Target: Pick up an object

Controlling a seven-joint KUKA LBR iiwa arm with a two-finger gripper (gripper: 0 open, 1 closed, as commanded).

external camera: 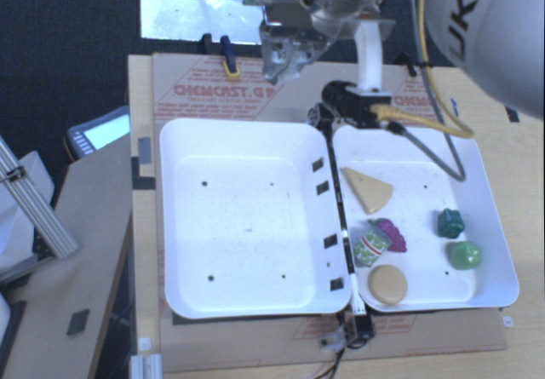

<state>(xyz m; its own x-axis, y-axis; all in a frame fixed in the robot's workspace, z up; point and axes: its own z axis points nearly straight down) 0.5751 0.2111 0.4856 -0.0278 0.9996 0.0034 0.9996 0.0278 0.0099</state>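
Observation:
My gripper [286, 62] hangs high over the back edge of the bench, above the far rim of the left bin [170, 198]. The right bin [490, 224] holds several small things. A pale yellow cheese wedge [370, 190] lies near its back left. Purple grapes [392, 234] and a small green-and-red can [370, 249] sit close together by the divider, with a tan round bun [387, 284] in front of them. On the right side are a teal pepper [450, 222] and a green round piece [465, 255]. Nothing shows under the gripper.
Both bins rest on a cardboard sheet [213, 92] with red print. A blue-and-yellow clamp [228, 58] grips its back edge. A tablet [98, 134] and an aluminium rail [34, 207] lie off the bench to the left.

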